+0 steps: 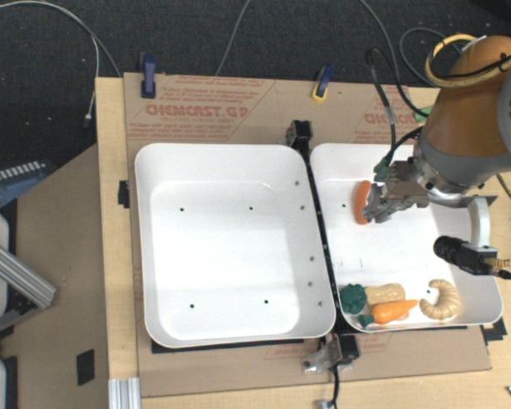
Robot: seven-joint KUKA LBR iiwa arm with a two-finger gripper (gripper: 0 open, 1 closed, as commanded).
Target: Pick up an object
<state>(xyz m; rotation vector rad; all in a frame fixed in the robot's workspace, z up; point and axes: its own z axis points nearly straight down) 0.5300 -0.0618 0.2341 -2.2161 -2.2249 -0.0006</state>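
Over the right bin (460, 267) I see the gripper (376, 204) beside one orange piece (360, 202); finger state: cannot tell. Near edge: four objects. Two bins total.

Smooth, glossy white plastic bins (230, 245); matt brown printed board on desk (196, 109); dark rough carpet floor (51, 58); glossy orange band (473, 100) above wrist

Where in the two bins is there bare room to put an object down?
The left bin has bare floor from wall to wall. In the right bin, the middle strip is bare, between the gripper and the toys crowding its near edge.
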